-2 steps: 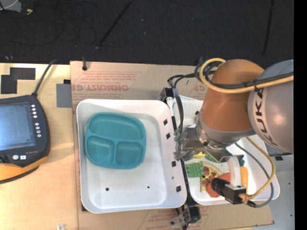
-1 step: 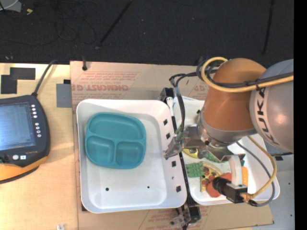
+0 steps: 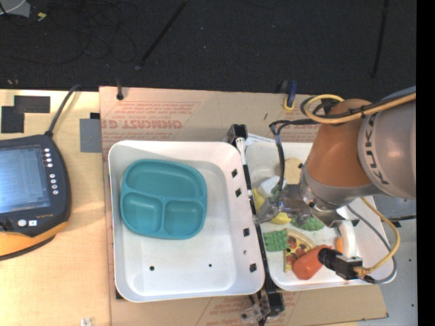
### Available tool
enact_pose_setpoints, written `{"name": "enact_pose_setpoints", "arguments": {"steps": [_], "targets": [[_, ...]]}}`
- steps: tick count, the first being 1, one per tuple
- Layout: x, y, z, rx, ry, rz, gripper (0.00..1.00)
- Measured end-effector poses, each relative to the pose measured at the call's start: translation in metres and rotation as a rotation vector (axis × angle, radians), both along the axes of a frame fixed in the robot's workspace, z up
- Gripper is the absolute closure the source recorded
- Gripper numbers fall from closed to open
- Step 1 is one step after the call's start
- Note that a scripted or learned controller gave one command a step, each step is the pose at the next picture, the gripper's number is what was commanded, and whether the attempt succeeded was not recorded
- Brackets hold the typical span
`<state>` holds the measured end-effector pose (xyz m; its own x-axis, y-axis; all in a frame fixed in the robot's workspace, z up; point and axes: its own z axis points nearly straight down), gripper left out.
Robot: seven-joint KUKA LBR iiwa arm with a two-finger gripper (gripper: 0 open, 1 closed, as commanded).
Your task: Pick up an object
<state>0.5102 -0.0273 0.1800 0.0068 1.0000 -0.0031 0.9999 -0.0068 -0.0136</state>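
The arm reaches down into the right bin, and my gripper sits low near that bin's left wall among small toys. Around it lie a yellow piece, a green ridged piece, an orange-red round toy and a small multicoloured piece. A pale yellowish object lies at the bin's back, partly behind the wrist. The arm hides the gripper's tips and much of the bin's middle.
The left bin holds a teal divided plate in its upper left part. A control tablet rests on the bench at far left. Brown cardboard lies under both bins.
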Motion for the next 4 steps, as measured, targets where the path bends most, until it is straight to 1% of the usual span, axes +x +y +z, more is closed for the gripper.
{"name": "enact_pose_setpoints", "arguments": {"steps": [1, 2, 3, 4], "targets": [[-0.037, 0.088, 0.005, 0.007, -0.002, 0.014, 0.0], [-0.008, 0.007, 0.005, -0.001, -0.007, 0.001, 0.0], [0.003, 0.031, 0.157, 0.003, -0.023, 0.01, 0.0], [-0.009, 0.064, 0.041, 0.003, 0.005, 0.009, 0.0]]}}
